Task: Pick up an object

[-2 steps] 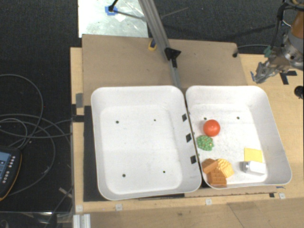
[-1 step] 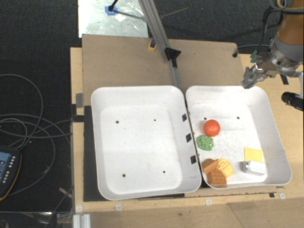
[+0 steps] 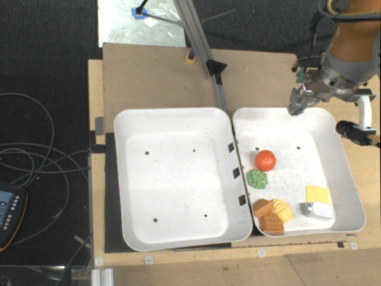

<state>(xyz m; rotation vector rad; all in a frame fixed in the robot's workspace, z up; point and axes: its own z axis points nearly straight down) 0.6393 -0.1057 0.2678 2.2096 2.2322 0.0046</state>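
the gripper (image 3: 297, 107) hangs over the far rim of the right bin (image 3: 339, 154), up near its back edge, at the end of the grey arm (image 3: 351, 40) with the orange band; honestly can't tell how it's set from this angle, it's just a dark lump, and nothing is visibly caught in it; all the stuff sits in the right bin, well apart from the gripper; a red ball (image 3: 265, 159) is near the middle, round so no real axis; just beside it toward the near side is a green bumpy thing (image 3: 257, 179), also roundish; down at the near edge there's an orange waffle-looking block (image 3: 273, 214), tilted, long axis running roughly from the bin's divider toward the near right; to its right a yellow square block (image 3: 317, 193) sits just behind a small grey-white piece (image 3: 316, 210), which lies lengthwise left to right; the left bin (image 3: 125, 177) sits alongside, touching at the divider
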